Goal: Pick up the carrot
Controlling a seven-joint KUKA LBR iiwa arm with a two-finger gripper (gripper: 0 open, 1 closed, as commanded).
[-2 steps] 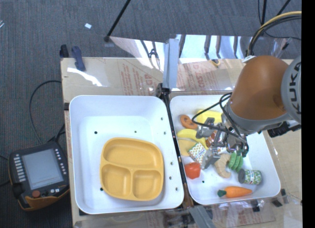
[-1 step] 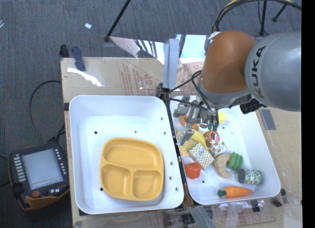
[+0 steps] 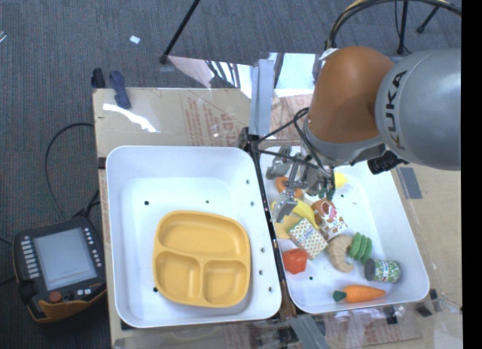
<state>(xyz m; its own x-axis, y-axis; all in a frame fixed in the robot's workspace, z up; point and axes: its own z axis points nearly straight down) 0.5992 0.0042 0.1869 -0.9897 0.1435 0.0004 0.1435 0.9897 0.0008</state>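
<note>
carrot [image 3: 361, 293]: lies flat at near edge of right bin [image 3: 410, 253], apart from the other toys | my pincer [image 3: 295, 193]: hovering far end of bin, well apart, grip state unclear | handling: looks light, rigid, smooth plastic; I'd pinch across thick orange middle, not green top

Single fixed camera above bench [image 3: 181, 114], slanted downward, both bins [image 3: 128, 189] in frame.

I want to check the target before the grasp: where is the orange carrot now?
The orange carrot with a green top lies in the right white bin, near its front edge, just below the small green-patterned can.
</note>
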